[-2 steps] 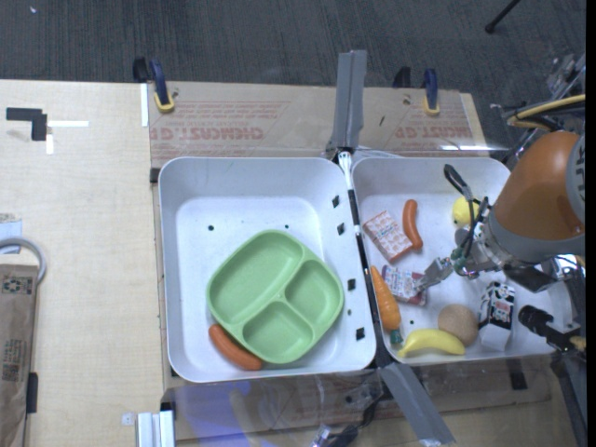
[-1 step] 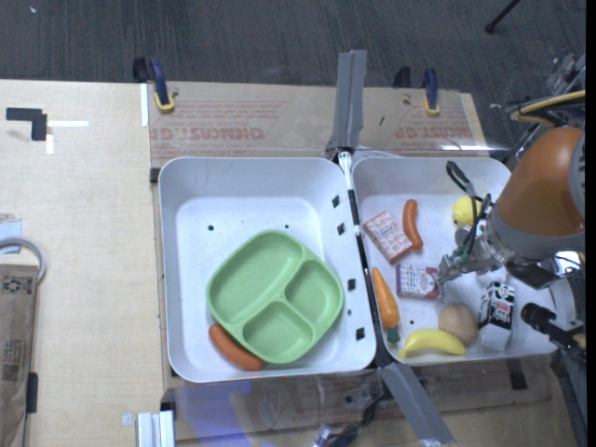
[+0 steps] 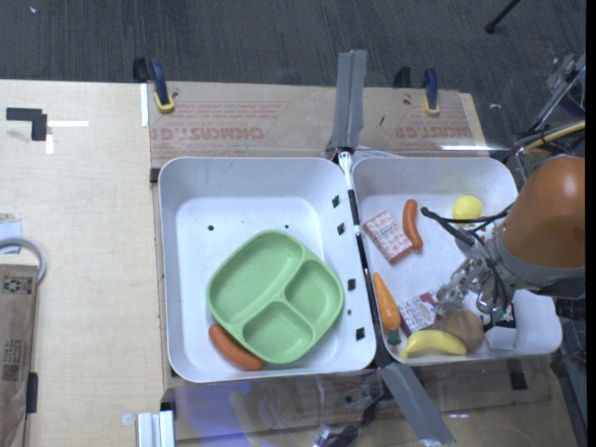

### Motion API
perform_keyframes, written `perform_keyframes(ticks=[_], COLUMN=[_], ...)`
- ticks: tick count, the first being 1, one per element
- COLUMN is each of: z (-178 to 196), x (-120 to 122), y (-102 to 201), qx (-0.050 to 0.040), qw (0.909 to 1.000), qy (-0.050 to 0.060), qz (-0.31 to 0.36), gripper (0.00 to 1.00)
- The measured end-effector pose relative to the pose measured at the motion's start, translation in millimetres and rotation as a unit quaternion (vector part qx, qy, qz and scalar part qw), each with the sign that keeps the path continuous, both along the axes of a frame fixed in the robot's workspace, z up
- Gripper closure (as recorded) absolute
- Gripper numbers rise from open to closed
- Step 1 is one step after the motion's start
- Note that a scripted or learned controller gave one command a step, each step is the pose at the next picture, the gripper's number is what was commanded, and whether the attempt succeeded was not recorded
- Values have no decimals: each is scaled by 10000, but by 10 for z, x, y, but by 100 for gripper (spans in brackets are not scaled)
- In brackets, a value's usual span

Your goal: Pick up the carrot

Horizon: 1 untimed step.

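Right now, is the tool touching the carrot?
Apart. The camera view shows white bin floor and a packet between the tool and the carrot.

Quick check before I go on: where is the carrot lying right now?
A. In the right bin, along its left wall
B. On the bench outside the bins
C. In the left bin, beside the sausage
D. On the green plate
A: the carrot lies in the right bin, along its left wall, just above the banana.
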State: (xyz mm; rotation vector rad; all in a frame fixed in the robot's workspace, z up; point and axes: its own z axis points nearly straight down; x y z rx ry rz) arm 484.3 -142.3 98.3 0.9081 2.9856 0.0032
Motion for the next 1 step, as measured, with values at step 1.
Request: perform_keyframes(ticks=[1], z=[-17], x=[-26], y=[376], qx=[8], qw=[9932], qy=[26], qz=[-1167], gripper=[100])
